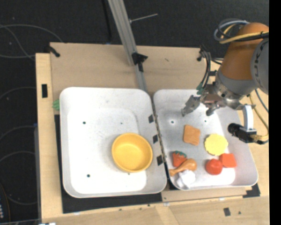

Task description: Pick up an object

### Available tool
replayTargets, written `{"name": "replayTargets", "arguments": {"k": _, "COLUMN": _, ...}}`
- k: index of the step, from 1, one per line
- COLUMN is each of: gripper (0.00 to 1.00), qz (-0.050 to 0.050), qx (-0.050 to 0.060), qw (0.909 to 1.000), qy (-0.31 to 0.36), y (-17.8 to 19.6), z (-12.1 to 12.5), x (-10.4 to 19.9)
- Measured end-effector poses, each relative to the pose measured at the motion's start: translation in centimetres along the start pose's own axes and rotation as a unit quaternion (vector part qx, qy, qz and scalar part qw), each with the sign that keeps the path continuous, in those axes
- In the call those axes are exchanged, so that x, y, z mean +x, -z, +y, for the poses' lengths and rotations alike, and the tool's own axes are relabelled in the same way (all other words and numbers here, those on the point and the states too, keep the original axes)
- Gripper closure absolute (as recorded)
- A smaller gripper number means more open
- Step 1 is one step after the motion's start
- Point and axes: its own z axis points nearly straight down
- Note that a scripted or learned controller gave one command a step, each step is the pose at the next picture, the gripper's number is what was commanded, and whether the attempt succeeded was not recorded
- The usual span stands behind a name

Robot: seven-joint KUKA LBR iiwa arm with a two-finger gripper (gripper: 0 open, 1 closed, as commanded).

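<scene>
I am holding my gripper (200, 108) over the far part of the right bin (168, 102), with its two fingers spread apart and nothing between them, so the pick is not yet made. Every candidate is lying untouched below and toward the near side: the tan square block (192, 135) is sitting closest to my fingertips, with the yellow round piece (216, 144) just beside it, and beyond those the red ball (213, 167) touching the orange cube (228, 160). Near the bin's front left corner a strawberry-like piece (178, 158), an orange drumstick shape (186, 165) and a white lump (186, 178) are crowding together. The yellow bowl (131, 152) is resting in the left bin (84, 107), well apart from me. By my reckoning, choosing, descending, closing and lifting are all remaining.
</scene>
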Motion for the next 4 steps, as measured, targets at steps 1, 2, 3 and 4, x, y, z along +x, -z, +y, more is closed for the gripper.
{"name": "replayTargets", "arguments": {"k": 1, "gripper": 0.0, "qz": 0.0, "qx": 0.0, "qw": 1.0, "qy": 0.0, "y": 0.0, "z": 0.0, "x": 0.0}}
{"name": "replayTargets", "arguments": {"k": 2, "gripper": 0.0, "qz": -0.001, "qx": 0.003, "qw": 1.0, "qy": -0.002, "y": -6.1, "z": -0.7, "x": -0.3}}
{"name": "replayTargets", "arguments": {"k": 3, "gripper": 0.0, "qz": -0.002, "qx": -0.001, "qw": 1.0, "qy": -0.002, "y": -10.6, "z": -0.7, "x": -0.5}}
{"name": "replayTargets", "arguments": {"k": 4, "gripper": 1.0, "qz": -0.001, "qx": -0.004, "qw": 1.0, "qy": -0.005, "y": -9.2, "z": -0.5, "x": -0.6}}
